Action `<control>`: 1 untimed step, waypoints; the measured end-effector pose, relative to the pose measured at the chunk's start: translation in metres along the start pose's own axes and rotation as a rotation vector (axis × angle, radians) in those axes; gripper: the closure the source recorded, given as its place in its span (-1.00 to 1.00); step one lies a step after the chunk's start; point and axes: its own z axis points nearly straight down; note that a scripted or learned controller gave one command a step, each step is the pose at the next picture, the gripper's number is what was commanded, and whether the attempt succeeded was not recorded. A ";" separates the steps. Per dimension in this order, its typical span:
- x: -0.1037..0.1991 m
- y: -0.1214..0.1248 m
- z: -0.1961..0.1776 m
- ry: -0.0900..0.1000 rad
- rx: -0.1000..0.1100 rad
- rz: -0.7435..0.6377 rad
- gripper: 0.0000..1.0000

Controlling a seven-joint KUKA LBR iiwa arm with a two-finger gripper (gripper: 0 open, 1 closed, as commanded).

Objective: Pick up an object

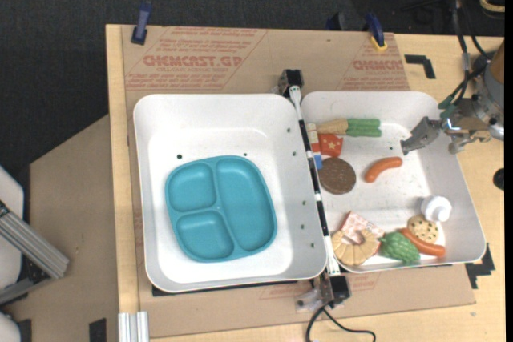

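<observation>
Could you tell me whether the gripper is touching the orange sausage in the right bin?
Apart. The camera view shows bare white bin floor between the gripper and the orange sausage.

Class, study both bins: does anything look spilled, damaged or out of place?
Nothing stands out. The teal divided plate lies flat in the left bin; the toy foods sit loosely scattered inside the right bin, none over the rim.

Arm (490, 92) cut off at right edge; jaws' state indiscernible.
</observation>
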 end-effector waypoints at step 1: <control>0.027 0.023 0.065 0.003 0.007 -0.003 -1.00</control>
